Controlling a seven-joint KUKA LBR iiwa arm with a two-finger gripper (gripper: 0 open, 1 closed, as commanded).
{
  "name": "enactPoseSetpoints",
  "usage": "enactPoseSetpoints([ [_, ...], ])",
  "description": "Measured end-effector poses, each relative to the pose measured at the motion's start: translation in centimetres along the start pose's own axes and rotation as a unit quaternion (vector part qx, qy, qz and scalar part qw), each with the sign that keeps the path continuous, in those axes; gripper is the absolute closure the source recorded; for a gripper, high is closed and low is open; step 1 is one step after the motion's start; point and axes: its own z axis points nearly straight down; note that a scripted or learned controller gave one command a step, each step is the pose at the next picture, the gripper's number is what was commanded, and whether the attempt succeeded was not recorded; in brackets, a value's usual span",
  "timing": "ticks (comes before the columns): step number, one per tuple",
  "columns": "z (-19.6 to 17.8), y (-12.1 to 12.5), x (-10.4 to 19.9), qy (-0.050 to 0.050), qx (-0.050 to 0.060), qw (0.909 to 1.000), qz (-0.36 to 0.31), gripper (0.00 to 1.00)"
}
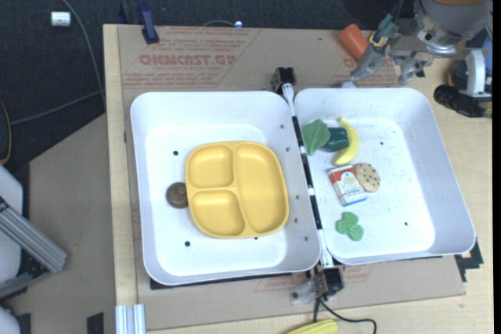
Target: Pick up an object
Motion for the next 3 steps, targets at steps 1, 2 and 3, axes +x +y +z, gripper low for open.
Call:
enactPoseSetpoints([
  [1,11.3,0.5,-0.1,0.0,0.001,1.0,0.0,0.0],
  [2,18.4,-0.2,0.7,0.0,0.0,1.0,0.0,0.0],
  [3,18.3,-2.5,-1.0,0.0,0.0,1.0,0.001,0.0],
])
